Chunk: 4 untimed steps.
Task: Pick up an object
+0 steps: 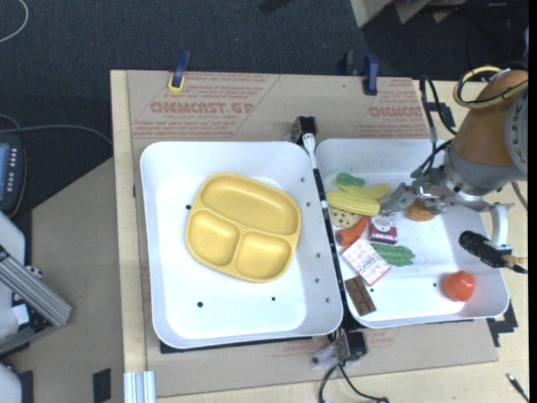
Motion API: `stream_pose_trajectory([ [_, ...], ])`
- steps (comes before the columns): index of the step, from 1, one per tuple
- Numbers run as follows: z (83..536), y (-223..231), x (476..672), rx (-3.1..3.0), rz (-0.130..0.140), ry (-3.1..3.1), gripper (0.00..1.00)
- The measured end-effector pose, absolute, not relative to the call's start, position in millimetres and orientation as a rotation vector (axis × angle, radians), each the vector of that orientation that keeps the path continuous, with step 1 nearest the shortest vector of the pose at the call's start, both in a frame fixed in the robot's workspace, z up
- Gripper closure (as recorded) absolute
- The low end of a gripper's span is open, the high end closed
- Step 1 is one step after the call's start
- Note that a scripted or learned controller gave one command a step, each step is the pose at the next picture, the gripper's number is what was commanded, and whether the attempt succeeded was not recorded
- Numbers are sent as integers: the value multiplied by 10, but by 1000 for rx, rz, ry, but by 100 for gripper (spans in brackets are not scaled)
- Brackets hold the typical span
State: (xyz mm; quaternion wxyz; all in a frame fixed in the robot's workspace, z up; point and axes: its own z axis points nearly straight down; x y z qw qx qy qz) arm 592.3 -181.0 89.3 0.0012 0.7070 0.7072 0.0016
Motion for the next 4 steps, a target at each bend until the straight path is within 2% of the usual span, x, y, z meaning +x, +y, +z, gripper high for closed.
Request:
stream_pose_trajectory([
  [1,1056,-1826,5963,2207,16,2208,100],
  [2,1533,-1743,5981,2216,4,2220,100],
  [4,2270,-1757,5949,2216,4,2219,100],
])
